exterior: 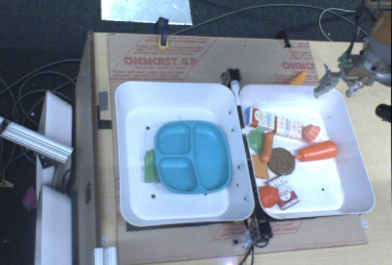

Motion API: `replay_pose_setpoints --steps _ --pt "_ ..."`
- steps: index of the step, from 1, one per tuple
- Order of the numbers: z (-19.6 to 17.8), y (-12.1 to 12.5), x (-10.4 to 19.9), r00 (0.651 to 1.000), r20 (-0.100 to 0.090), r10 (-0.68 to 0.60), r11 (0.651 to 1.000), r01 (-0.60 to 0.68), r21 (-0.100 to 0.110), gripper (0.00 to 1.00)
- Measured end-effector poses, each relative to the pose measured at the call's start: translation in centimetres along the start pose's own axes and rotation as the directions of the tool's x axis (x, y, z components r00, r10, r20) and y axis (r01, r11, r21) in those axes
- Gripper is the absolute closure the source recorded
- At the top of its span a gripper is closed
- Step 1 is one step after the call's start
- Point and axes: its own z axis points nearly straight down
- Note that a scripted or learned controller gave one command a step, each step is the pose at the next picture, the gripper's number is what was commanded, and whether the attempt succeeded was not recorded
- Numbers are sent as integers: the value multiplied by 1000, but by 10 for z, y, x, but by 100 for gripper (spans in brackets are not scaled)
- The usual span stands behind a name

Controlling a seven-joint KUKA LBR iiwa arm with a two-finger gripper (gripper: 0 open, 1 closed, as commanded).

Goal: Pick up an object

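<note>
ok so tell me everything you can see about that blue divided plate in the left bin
The blue plate is a light blue, rounded-square tray that looks like smooth plastic, moulded into three compartments: one long one along its right side and two smaller ones on the left. All three look bare. It lies flat, right way up and slightly turned, on the floor of the left white bin, nearer the wall shared with the other bin. A small green object lies against its left edge. The gripper is far off.
</note>
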Motion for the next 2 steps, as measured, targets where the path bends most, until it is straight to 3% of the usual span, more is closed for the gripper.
replay_pose_setpoints --steps 1,2 --pt "88 -49 -3 1000 -1 2 1000 -2 4 0" --pt "138 -29 -3 1000 0 -2 1000 2 -5 0"
